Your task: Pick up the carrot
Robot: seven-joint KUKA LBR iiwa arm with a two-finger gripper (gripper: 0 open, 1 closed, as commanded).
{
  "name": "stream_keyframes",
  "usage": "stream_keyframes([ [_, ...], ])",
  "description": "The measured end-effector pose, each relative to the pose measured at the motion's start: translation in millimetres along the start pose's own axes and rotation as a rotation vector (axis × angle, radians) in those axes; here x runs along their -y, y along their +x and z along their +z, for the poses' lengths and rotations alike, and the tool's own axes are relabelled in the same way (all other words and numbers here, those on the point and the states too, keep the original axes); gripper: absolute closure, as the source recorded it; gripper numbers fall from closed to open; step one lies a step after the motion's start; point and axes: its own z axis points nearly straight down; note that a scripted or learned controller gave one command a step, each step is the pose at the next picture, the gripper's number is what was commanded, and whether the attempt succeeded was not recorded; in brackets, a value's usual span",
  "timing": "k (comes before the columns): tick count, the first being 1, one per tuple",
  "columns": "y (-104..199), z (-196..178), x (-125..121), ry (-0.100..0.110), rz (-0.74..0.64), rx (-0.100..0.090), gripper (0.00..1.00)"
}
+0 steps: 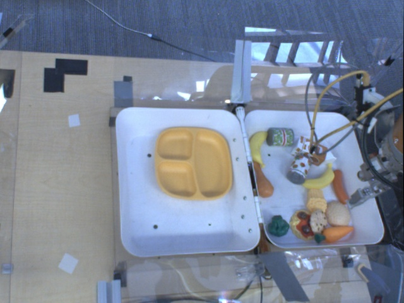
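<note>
Nothing of the pick looks done: the carrot (338, 233) lies in the right bin's (372, 238) near corner, untouched; farther back, at that bin's right wall, the gripper (368, 192) waits, jaws' state impossible to tell; approach, grasp and lift remain.

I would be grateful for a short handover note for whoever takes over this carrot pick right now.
Gripper: at the right bin's right edge; whether it is open or shut cannot be told, and nothing is seen in it.
Carrot: lying at the right bin's front, beside the broccoli and other toy food.
Yellow divided plate: in the left bin.
Done: nothing visibly.
Left: reach the carrot, grasp, lift.
</note>
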Motion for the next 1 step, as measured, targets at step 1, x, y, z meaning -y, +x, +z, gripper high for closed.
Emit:
stream_keyframes([
  [1, -37.8, 102.0, 3.2, -0.002, -0.296, -0.004, 1.0],
])
